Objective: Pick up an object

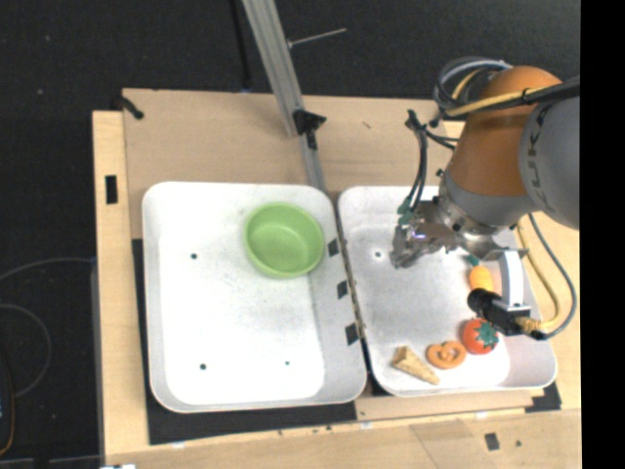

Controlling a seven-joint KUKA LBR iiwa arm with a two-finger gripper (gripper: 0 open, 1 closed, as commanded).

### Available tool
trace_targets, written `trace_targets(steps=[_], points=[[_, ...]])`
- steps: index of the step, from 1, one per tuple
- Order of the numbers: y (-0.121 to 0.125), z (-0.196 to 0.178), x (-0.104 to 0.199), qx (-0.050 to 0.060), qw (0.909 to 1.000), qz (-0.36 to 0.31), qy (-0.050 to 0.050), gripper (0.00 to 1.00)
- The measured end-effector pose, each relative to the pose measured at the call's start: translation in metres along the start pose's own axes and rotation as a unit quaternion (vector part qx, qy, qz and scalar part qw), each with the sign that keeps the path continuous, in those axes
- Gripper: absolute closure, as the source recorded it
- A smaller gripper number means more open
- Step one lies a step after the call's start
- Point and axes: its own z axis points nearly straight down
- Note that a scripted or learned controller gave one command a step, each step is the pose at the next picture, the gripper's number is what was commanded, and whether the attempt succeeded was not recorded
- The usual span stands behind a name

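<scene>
My gripper (408, 247) hangs over the upper middle of the right bin (410, 311), above bare bin floor. Along that bin's near right side lie a tan wedge (415, 364), an orange ring-shaped piece (446, 355) and a red tomato-like toy (479, 336). A small yellow-orange object (479, 278) sits by the right wall, partly behind a white part of the arm. All of these lie apart from the gripper, to its right and toward the front. A green bowl (284, 240) stands upright in the left bin (195, 360), near its upper right.
The orange-banded arm (498, 154) covers the right bin's far right corner. A slanted metal pole (278, 57) rises from the bench behind the bins. Cables (547, 291) loop down beside the right bin's right wall.
</scene>
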Motion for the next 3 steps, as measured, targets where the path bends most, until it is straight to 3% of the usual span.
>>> trace_targets(steps=[1,3], points=[[0.034,-0.011,0.036,-0.001,1.0000,0.000,0.000,1.00],[0.105,0.003,0.112,0.001,1.0000,0.003,-0.002,1.00]])
